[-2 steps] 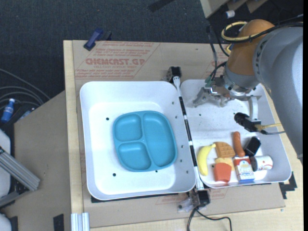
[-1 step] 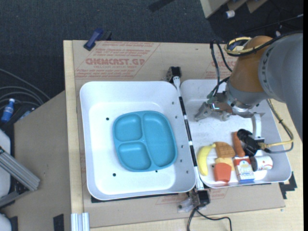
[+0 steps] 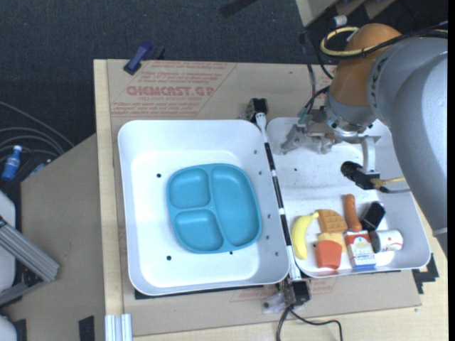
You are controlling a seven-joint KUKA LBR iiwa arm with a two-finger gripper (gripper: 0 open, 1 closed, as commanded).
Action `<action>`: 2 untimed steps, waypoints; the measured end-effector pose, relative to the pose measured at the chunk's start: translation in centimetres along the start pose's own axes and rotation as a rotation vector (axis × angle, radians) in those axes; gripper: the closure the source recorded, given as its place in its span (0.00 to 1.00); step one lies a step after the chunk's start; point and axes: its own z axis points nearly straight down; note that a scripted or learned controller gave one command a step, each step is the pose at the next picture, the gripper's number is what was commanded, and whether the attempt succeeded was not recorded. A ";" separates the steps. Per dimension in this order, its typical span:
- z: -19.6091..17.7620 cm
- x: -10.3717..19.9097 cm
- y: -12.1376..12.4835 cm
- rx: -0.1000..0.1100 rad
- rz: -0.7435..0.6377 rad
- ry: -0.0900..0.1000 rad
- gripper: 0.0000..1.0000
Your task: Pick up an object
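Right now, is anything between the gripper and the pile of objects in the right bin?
Nothing visible. The gripper hangs over the far end of the right bin; bare white floor lies between it and the pile, banana, waffle, sausage, at the near end.

Robotics lab bench. Evidence: grey industrial arm [image 3: 412,84] at 2 o'clock, two white bins [image 3: 135,190] clamped side by side on a plywood board [image 3: 178,84], loose cables [image 3: 21,119] over dark carpet at 9 o'clock.
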 end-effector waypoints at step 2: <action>0.0 -2.7 0.0 0.000 0.000 0.000 0.00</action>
